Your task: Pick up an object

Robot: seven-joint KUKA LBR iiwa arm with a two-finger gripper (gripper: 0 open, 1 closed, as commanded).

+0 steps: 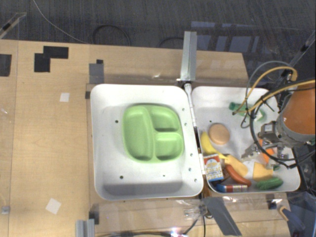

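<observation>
Two bins [106,181]; gripper [269,154] perhaps above toys

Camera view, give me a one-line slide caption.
KUKA arm reaches into the right bin of toy food; the green divided plate sits in the left bin.

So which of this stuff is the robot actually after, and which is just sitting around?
Part of the job (any of these could be picked):
- gripper
- right bin with its toy food: round bun, banana, small carton, green vegetable

Just lying about:
- left bin
- green divided plate
- black tape marks on the bench
</observation>
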